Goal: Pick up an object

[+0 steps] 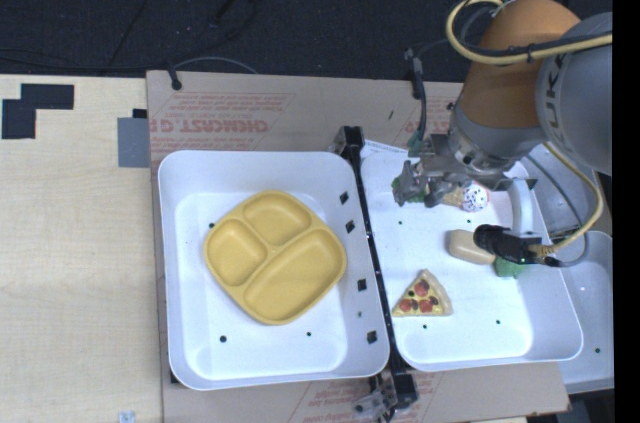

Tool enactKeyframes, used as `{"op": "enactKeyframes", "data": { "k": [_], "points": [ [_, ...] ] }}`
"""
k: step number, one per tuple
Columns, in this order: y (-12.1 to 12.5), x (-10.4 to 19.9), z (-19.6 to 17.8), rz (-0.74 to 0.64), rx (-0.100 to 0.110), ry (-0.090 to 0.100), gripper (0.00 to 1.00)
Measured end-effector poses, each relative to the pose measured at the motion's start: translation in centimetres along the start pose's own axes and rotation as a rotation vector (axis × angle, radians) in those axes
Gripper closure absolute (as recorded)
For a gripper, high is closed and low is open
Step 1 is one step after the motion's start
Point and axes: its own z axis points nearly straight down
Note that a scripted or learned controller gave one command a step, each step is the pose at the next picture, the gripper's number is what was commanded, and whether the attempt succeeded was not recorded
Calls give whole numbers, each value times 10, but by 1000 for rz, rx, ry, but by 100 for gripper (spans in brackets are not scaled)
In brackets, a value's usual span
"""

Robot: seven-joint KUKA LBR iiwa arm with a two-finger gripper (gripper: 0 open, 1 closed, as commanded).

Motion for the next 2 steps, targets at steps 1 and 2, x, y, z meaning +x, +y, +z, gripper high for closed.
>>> {"op": "enactKeyframes", "data": {
  "k": [1, 2],
  "points": [
    [-4, 62, 0, -1, 0, 0, 100],
    [-10, 114, -7, -2, -3, 0, 100]
  ]
}}
